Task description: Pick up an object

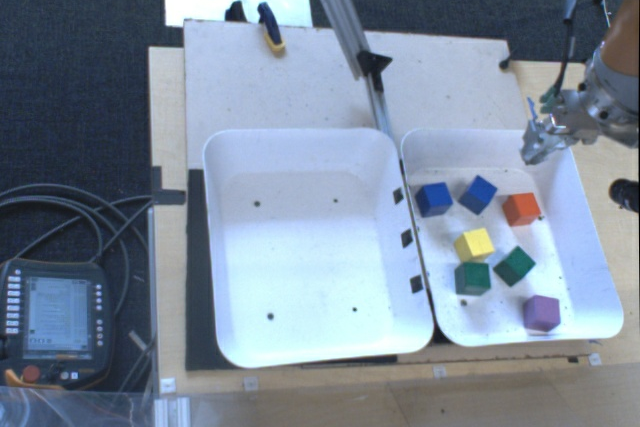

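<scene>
Gripper [533, 147], can't tell its state, hangs over the right bin's [585, 215] far edge, might clip the rim.

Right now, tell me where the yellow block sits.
The yellow block lies in the right bin, near its middle, just above a green block and below the two blue blocks.
</scene>
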`<state>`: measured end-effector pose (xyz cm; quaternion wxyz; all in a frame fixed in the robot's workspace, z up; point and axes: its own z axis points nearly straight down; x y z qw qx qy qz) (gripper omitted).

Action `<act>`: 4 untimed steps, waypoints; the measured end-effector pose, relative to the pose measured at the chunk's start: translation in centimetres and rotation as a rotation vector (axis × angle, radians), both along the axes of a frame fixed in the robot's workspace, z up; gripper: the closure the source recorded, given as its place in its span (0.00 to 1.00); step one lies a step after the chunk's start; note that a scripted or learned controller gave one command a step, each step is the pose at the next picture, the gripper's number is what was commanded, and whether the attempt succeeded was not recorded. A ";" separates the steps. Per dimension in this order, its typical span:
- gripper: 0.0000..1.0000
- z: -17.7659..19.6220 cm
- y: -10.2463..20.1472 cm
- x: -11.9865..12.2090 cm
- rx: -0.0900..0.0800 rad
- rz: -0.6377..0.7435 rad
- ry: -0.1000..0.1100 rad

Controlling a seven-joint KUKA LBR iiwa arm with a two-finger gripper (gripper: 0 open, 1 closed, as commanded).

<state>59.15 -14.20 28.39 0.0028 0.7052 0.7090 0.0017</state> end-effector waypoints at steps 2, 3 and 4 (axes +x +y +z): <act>1.00 -1.5 10.2 0.2 0.003 0.005 0.006; 1.00 -1.3 16.0 0.0 0.004 0.006 0.005; 1.00 -1.5 21.4 0.6 0.004 0.007 0.004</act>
